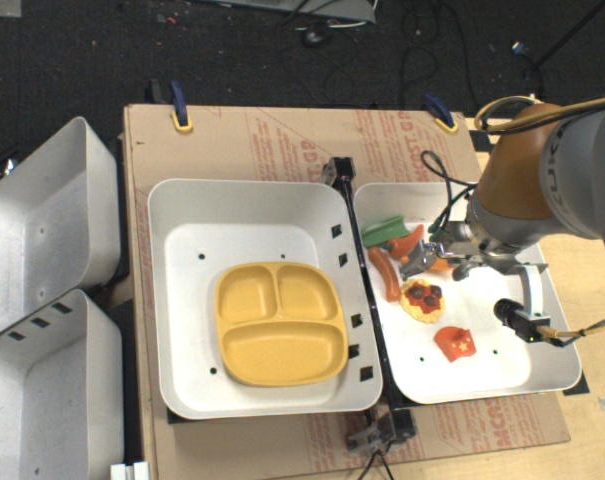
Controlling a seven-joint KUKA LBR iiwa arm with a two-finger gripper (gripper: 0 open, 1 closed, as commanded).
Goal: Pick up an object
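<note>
Looking down, I see two white bins on a cardboard-covered bench (pixel 282 133) over a dark, cable-strewn floor (pixel 82 58). My gripper (pixel 427 258) sits low in the right bin (pixel 502 373) among toy food (pixel 422 298). Beside it, the left bin (pixel 182 268) holds a yellow tray (pixel 279 323).

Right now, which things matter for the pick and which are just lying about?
For the pick:
tool, over the right bin
hot dog
green piece
pizza
red piece

Lying about:
yellow tray in the left bin
cardboard
</note>
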